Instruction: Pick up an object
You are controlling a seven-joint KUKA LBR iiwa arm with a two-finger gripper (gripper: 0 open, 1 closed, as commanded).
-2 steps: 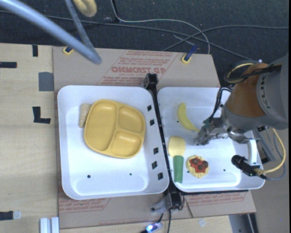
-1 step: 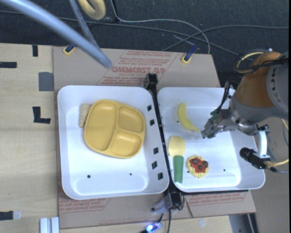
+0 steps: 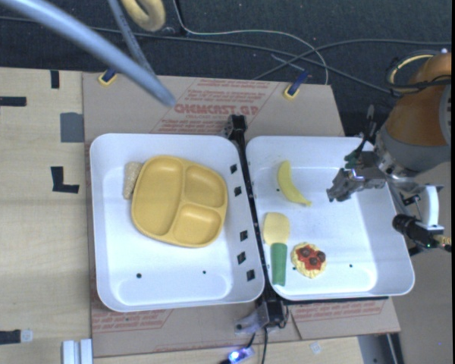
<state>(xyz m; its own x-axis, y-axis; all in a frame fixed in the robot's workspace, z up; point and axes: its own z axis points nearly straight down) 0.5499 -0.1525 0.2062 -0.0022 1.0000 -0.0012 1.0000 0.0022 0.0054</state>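
The right bin (image 3: 364,233) holds a yellow banana (image 3: 290,184) near its upper left, a pale yellow block (image 3: 276,228) with a green stick (image 3: 278,264) below it, and a small pizza slice (image 3: 309,259) with red topping. My gripper (image 3: 341,189) hangs over the right bin's upper right part, to the right of the banana and apart from it. Nothing shows between its dark fingertips. Whether they stand apart is too small to make out.
The left bin (image 3: 114,226) holds a yellow divided plate (image 3: 179,201) with a tan sponge-like piece (image 3: 130,179) tucked at its left edge. A black divider (image 3: 246,211) runs between the bins. Cables lie on the dark cloth behind. The arm's orange-banded body (image 3: 421,120) fills the right side.
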